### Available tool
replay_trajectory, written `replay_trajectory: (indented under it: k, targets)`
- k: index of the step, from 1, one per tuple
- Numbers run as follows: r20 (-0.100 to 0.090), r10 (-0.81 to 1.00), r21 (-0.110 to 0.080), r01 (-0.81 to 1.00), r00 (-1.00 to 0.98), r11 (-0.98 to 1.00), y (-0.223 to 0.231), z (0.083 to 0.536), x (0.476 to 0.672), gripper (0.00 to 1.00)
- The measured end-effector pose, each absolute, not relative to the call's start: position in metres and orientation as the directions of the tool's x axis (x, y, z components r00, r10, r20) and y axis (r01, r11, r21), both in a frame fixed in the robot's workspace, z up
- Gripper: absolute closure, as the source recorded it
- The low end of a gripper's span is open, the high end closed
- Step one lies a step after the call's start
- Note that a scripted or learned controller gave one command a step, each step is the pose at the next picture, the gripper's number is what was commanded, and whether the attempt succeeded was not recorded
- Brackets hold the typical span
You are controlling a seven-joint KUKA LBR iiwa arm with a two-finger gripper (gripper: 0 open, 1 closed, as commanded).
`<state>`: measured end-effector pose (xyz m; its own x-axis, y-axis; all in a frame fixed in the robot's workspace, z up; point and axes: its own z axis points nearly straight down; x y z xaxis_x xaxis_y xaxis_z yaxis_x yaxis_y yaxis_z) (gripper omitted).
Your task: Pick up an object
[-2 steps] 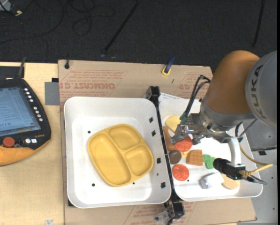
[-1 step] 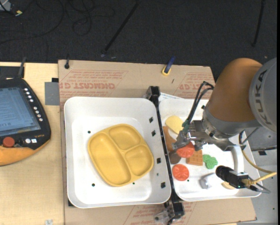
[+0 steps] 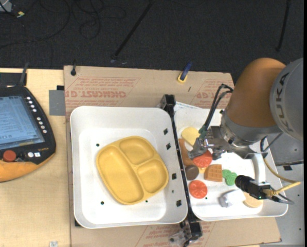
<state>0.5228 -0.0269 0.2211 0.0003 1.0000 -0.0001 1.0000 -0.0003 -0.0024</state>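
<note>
Grey arm (image 3: 269, 104) over right bin (image 3: 235, 212), tool (image 3: 202, 147) above red toy (image 3: 202, 160), grip state unclear

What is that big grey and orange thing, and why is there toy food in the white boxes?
That big thing is a robot arm. It reaches in from the right, and a computer program moves it. The picture comes from one camera fixed above the bench, looking down at a slant. The arm's hand is low over the right white bin; I cannot tell if it grips anything. In that bin lie small toy foods: a red tomato, a waffle, a green piece, a yellow piece and others. The left white bin holds a yellow divided plate. On the far left sits a control tablet. The robot is trying to pick up one object.
</note>
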Motion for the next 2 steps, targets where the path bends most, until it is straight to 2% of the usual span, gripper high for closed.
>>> replay_trajectory:
  k: [1,2]
  targets:
    - [0.001,1.000,-0.002,1.000,0.001,-0.001,-0.0246,0.2375,0.5181,1.00]
    - [0.000,1.000,-0.003,1.000,0.001,-0.001,-0.0254,0.2354,0.5203,1.00]
